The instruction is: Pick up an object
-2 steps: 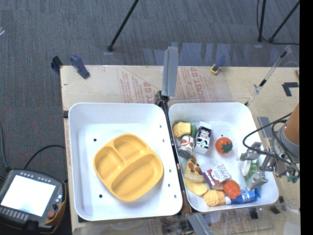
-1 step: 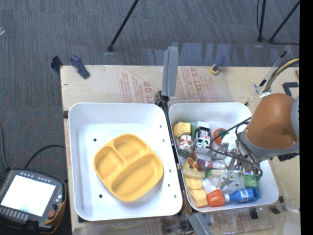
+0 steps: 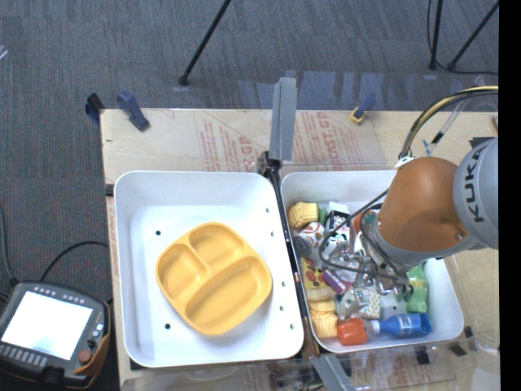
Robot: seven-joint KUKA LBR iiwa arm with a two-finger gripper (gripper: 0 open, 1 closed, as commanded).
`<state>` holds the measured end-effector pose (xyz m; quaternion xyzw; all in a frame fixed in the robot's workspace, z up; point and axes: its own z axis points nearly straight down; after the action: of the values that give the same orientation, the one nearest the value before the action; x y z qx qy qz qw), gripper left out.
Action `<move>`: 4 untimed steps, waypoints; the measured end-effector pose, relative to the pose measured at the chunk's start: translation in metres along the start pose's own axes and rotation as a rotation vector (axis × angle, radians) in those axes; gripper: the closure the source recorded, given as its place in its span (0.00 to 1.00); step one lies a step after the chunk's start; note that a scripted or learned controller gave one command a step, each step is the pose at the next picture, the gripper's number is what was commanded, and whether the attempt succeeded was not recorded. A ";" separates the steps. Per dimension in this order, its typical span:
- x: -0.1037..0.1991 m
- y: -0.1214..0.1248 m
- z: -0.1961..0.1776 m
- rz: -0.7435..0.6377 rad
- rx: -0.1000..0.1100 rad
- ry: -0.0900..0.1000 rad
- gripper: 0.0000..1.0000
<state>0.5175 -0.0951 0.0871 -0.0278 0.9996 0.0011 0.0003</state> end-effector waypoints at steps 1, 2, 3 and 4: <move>-0.050 0.011 0.000 0.069 0.001 0.000 0.00; 0.031 -0.022 -0.009 0.126 0.005 -0.038 0.00; 0.018 -0.117 -0.003 -0.018 0.002 -0.008 0.00; 0.043 -0.079 0.000 -0.065 -0.001 0.001 0.00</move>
<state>0.4788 -0.1763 0.0868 -0.0601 0.9982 0.0018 -0.0003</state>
